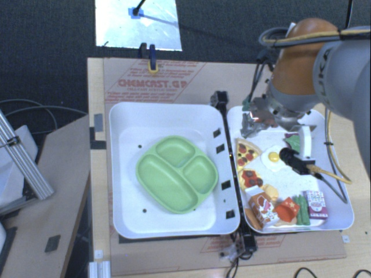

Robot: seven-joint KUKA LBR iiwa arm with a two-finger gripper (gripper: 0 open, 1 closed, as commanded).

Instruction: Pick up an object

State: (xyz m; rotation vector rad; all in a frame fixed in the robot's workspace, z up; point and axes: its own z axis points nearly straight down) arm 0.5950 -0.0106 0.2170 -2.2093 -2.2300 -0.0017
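Note:
My gripper (250, 120) hangs low over the back left corner of the right bin (342, 213), under the orange wrist. A pizza slice (248, 152) lies just in front of it, with a fried egg (273, 157) to its right. Further forward lie a red round-spotted piece (250, 177), a yellow piece (269, 191), a brown and red packet (262, 206), a red piece (287, 209), a green piece (301, 206) and a red and white carton (316, 204). A green item (294, 142) sits partly hidden beside the wrist.
The left bin (127, 126) holds a green divided plate (177, 174) near its middle. A black clipped divider (227, 155) runs between the two bins. The grey arm covers the back right part of the right bin.

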